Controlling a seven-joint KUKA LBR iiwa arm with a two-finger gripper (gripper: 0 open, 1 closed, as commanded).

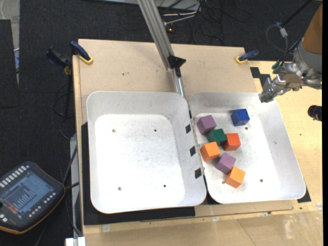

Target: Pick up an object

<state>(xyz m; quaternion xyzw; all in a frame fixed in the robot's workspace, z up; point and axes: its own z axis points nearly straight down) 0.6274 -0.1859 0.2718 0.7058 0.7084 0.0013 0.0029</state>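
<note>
Gripper [267,95] hangs over the right white plastic bin's [287,152] upper right rim; you can't tell its state. Below-left inside that bin lie a blue cube [239,117], two purple blocks [206,123], a green cube [217,136] and three orange blocks [209,150].

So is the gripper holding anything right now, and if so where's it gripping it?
Nothing is held. The gripper hangs above the right bin's upper right corner, apart from the blocks, with nothing between its fingers. The nearest, the blue block, lies on the bin floor.
</note>
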